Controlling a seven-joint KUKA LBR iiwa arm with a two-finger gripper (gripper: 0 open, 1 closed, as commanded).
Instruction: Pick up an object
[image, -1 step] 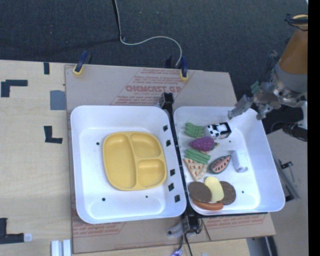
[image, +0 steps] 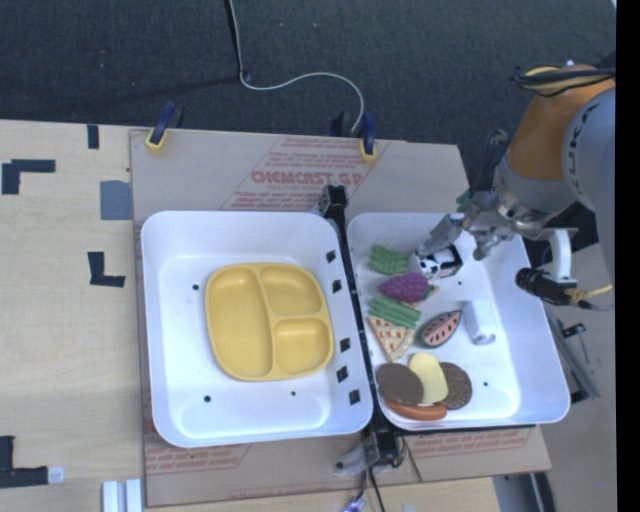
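Two white bins sit side by side on the desk (image: 60, 300). The left bin (image: 170, 400) has a yellow plate (image: 268, 320) in it, with three parts to hold food. The right bin (image: 520, 390) is full of toy food. The claw (image: 452, 243) hangs over the top part of the right bin, and the grey arm (image: 560, 140) with the orange band comes in from the right. Just under the claw, right at its tips, is a small black and white toy (image: 438, 265). The claw looks a little bit open, and I cannot tell if it has the toy in its grip. Next to the toy, on its left, lie a green leafy piece (image: 388, 260) and a purple bunch of grapes (image: 404, 288). Lower down are a green bean pod (image: 396, 310), a pizza slice (image: 390, 336), a watermelon slice (image: 440, 328) and a small grey tube (image: 478, 322). Near the front edge are brown round pieces (image: 400, 382), a yellow piece (image: 430, 376) and a red sausage (image: 414, 410), all bunched close.
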